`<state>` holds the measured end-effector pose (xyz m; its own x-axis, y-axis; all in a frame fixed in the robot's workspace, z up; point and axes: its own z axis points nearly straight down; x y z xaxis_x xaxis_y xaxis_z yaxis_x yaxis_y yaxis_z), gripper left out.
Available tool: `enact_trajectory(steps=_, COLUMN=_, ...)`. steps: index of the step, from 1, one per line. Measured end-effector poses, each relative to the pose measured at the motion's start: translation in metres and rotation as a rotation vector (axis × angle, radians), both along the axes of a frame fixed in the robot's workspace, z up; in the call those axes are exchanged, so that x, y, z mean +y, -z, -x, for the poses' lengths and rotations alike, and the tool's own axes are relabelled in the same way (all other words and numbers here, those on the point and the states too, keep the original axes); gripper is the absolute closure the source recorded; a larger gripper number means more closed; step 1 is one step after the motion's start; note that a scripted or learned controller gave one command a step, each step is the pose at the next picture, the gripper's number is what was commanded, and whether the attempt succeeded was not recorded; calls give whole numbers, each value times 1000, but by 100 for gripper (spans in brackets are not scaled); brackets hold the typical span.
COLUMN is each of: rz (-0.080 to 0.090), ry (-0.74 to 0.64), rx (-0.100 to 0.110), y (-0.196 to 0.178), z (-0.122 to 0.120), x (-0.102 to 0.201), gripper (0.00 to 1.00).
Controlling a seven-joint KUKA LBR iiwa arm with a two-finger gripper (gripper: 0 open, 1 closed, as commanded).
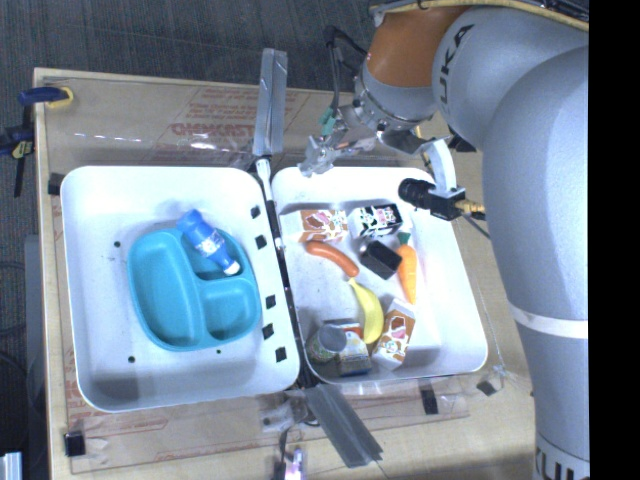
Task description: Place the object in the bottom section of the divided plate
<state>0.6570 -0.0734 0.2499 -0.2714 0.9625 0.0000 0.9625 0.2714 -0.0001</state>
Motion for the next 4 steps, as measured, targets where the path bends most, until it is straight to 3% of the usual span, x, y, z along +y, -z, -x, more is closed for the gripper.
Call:
enact_trajectory(steps=1, rz=1, ry=49, rx=5, y=8, z=43, x=75, gripper=100)
enact_trajectory(steps=2, rz=0, ry=-152, rx=4, y=59, z=159, x=2, gripper=100)
enact_trajectory(steps=3, rz=1, ry=-216, rx=0, y=26, z=158, x=102, gripper=100)
enact_trajectory(steps=4, rz=1, ry=50, rx=5, y=59, z=181, x=148, gripper=100)
